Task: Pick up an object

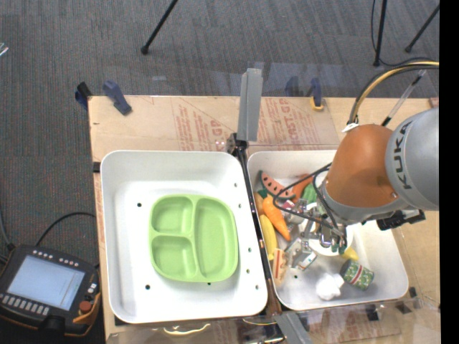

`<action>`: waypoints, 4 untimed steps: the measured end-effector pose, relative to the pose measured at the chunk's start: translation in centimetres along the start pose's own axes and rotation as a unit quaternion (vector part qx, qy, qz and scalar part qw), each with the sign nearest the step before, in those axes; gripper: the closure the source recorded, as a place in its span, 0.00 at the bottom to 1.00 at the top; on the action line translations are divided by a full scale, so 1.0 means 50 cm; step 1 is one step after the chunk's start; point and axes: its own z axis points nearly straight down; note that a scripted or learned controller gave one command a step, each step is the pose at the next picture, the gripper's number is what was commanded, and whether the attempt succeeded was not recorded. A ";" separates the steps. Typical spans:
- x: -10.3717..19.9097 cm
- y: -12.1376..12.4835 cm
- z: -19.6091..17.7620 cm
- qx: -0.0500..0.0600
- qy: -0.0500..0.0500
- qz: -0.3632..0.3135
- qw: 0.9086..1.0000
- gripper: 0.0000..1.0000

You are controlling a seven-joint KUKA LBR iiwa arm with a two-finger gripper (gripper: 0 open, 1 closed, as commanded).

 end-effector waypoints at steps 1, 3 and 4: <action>-0.002 0.004 0.003 -0.003 0.000 0.163 0.987 0.00; 0.052 -0.005 0.000 -0.002 -0.002 0.278 0.961 0.00; -0.030 -0.010 0.004 -0.001 0.001 0.355 0.935 0.00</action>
